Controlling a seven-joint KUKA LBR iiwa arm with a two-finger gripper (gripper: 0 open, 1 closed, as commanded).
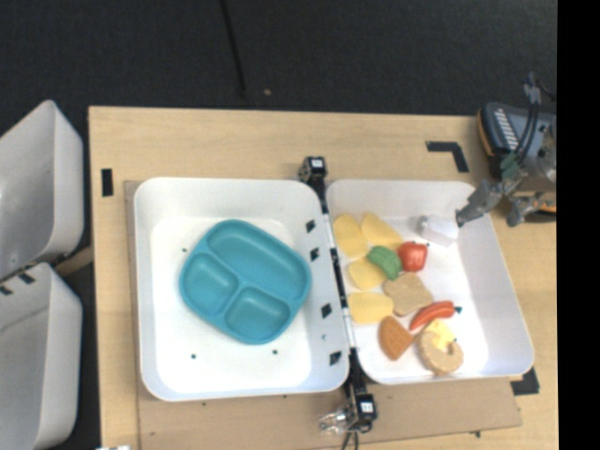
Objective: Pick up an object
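1. The left bin [150,345] sat on the wooden tabletop [112,148] and held a teal divided plate [245,280] with three compartments, lying a little left of the bin's centre.
2. The right bin [502,317] lay just beside it, the two rims touching along the middle.
3. Toy food was clustered in the right bin's left half: pale yellow slices [361,234] at the top, a green piece [383,261] touching a red tomato [412,255], another yellow slice [369,306] lower down, and a tan bread-like slice [409,293].
4. Below these lay a red chilli [431,313], an orange wedge [395,338] and a round tan piece [441,351] near the front wall.
5. A small pale object [436,229] rested apart from the cluster, near the bin's upper right.
6. The tool [472,208] hovered over the right bin's upper right corner, just beside that pale object; whether it was released or clenched could not be told, and nothing was seen between its fingers.
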